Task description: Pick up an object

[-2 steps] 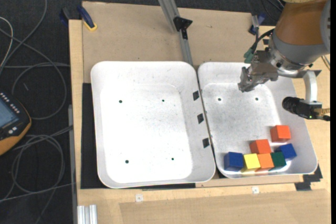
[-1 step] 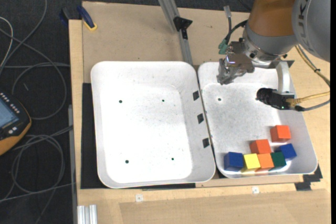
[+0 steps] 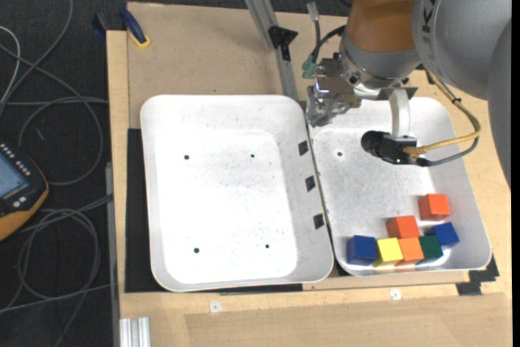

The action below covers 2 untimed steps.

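The gripper (image 3: 323,106) hangs over the far left corner of the right bin (image 3: 467,175), near the rim between both bins; whether its fingers are open or closed, one cannot tell. The small cubes lie well apart from it, in the near right corner: two orange cubes (image 3: 435,206), a yellow cube (image 3: 389,250), two blue cubes (image 3: 362,248) and a green one. The left bin (image 3: 162,118) is smooth white plastic on the wooden bench (image 3: 203,41).

Counts on the bench

Two white bins (image 3: 162,175) are sitting side by side; seven blocks (image 3: 404,244) are lying clustered: three orange, two blue, one yellow, one green.
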{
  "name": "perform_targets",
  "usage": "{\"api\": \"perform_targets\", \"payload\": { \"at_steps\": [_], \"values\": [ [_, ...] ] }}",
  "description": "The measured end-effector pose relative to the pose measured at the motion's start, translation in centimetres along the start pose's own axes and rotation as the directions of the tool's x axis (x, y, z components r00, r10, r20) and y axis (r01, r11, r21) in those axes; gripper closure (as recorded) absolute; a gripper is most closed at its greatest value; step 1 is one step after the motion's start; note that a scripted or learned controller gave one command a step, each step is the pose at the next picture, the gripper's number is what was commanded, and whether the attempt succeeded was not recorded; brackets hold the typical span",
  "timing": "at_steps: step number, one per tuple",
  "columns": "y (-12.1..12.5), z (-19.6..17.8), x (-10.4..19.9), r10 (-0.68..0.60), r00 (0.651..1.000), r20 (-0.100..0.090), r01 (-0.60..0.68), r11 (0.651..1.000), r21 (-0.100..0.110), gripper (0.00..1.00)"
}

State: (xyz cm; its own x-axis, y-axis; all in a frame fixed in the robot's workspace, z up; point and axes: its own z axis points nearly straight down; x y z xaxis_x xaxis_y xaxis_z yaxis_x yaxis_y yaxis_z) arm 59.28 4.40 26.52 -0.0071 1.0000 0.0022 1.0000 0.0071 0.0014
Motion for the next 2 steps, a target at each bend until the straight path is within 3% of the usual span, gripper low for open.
{"api": "perform_targets", "payload": {
  "at_steps": [1,2],
  "values": [
    [1.14,1.1,4.22,0.002,1.0,0.0,-0.002,1.0,0.0,1.0],
    [1.14,1.01,3.91,0.005,1.0,0.002,-0.005,1.0,0.0,0.0]
  ]
}}
